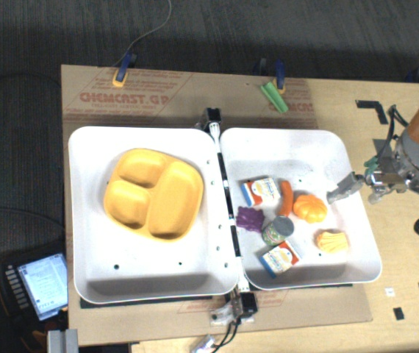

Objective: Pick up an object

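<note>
The right bin [298, 149] holds several small items. Among them are a white and orange carton [261, 191], an orange stick-shaped piece [286, 197], a round orange fruit [310, 207] and a purple piece [250, 218]. There are also a grey-green round can [277, 230], a yellow piece [331, 240] and a second carton [280, 258]. My gripper [359, 191] hangs over the bin's right rim, just right of the orange fruit. It is open with nothing between its fingers.
The left bin [92, 271] holds a large yellow moulded tray [153, 193]. A green marker [274, 97] and blue clips [124, 69] lie at the back of the cardboard. A small screen [40, 284] stands off the bench at the lower left.
</note>
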You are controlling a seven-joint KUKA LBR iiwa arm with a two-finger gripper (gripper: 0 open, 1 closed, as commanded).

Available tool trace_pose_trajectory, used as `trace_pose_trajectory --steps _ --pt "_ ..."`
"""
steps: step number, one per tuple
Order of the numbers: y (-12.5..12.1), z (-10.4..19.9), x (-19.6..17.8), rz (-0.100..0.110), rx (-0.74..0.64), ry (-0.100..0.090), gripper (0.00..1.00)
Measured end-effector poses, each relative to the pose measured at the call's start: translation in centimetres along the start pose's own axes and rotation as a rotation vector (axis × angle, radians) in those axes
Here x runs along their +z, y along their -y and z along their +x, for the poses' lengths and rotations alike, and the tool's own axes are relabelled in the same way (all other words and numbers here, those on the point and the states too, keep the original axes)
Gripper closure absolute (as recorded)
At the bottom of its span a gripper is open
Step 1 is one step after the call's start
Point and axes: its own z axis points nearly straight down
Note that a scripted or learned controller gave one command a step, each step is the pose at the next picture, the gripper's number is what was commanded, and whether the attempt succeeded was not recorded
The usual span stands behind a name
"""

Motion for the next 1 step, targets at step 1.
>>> trace_pose_trajectory --steps 1 --pt "2.43 2.02 13.46 -0.004 -0.001 -0.001 0.00"
